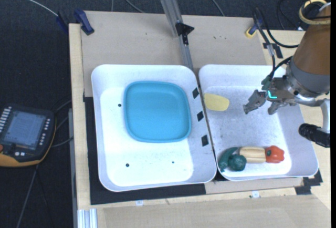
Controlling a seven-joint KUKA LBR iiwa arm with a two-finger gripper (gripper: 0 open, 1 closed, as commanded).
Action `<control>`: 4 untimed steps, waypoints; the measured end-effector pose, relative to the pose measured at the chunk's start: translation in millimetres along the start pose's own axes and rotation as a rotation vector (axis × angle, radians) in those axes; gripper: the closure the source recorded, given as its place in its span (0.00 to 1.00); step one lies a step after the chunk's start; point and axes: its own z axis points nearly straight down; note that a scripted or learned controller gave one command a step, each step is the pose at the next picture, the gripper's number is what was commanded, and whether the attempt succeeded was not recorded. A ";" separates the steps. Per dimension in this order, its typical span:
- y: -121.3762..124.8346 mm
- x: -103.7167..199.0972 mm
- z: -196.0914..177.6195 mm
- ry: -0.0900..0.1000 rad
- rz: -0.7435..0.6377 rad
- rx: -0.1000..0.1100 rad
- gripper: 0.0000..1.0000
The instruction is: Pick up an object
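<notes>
My gripper [264, 104] hangs over the right bin [302, 116], near its upper right part, with both fingers spread open and nothing between them. A flat yellow piece [216, 102] lies at the bin's upper left, well to the left of the gripper. Along the bin's front wall lie a dark green round object [232, 161], a tan wooden cylinder [252, 155] and a red object [274, 154], all in a row and touching. They sit below the gripper, apart from it.
The left bin [105, 116] holds a blue square plate [157, 111]. A metal pole [170, 1] slants across the bench behind the bins. A black fixture [314, 135] juts in at the right bin's right rim.
</notes>
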 end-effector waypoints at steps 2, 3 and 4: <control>5.6 2.9 44.4 0.000 0.000 0.004 0.00; 2.1 13.1 95.1 0.000 0.000 0.004 0.00; 1.1 13.3 140.3 0.000 0.000 0.004 0.00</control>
